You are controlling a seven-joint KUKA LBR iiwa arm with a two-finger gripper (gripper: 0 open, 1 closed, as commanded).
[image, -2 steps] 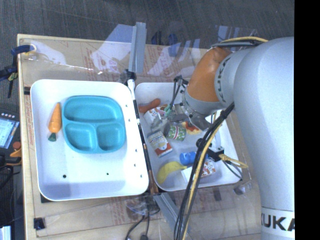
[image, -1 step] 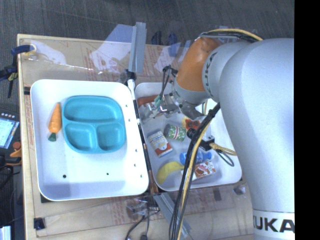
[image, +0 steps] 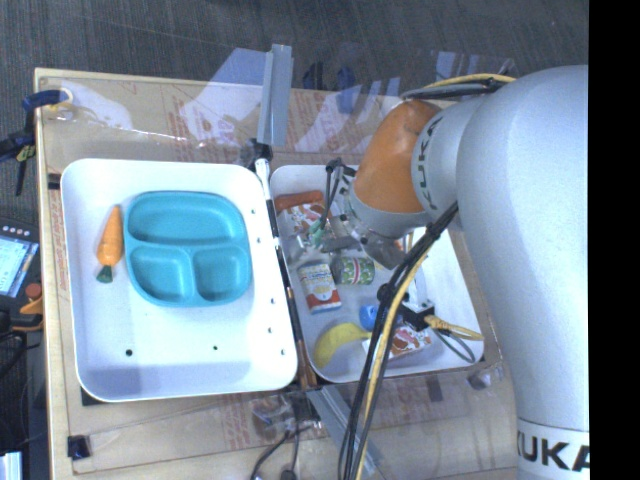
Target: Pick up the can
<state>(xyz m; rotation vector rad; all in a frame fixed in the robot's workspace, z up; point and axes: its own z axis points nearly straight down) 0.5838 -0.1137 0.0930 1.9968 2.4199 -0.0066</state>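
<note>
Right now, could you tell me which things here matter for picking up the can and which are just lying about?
Belongs to the job:
- can, on its side in the right bin
- gripper, low over that bin beside the can

Just lying about:
- carrot and blue tray in the left bin
- carton, banana and packet in the right bin

We read two markings, both on the large grey robot arm (image: 530, 218). At its base, near the lower right, black capitals read "KUKA", cut by the frame edge. Beside the orange band, the same lettering appears rotated and partly hidden. Printing on the small packages in the right white bin (image: 455, 358) is too small to read.
</note>
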